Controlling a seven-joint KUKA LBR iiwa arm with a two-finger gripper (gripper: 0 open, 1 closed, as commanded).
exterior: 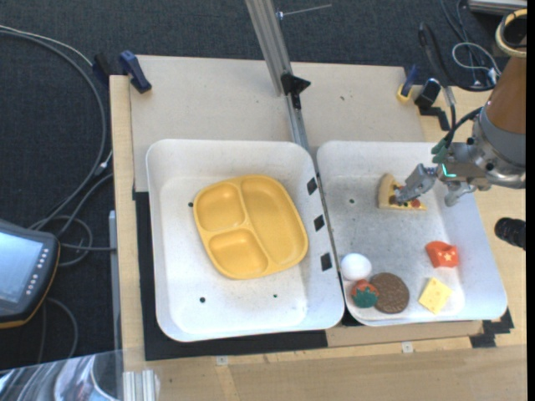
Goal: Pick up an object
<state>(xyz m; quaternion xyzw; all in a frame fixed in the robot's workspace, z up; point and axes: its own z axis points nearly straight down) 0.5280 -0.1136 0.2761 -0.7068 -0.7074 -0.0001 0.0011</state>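
Note:
In the right bin (485, 224), my gripper (435, 190) hangs over the upper part, open, with nothing between its fingers. Its left finger (415, 185) sits right at the right edge of a yellow toy pizza slice (391, 192); whether they touch I cannot tell. Lower in the same bin lie an orange-red block (442, 255), a yellow cheese wedge (435, 295), a brown round patty (390, 292), a small red and green piece (364, 294) and a white egg (356, 266).
The left bin (167, 224) holds a yellow divided plate (249, 225). A slanted metal pole (272, 32) rises from the back between the bins. Black clips (321, 222) line the shared bin wall. Cables lie at the back right.

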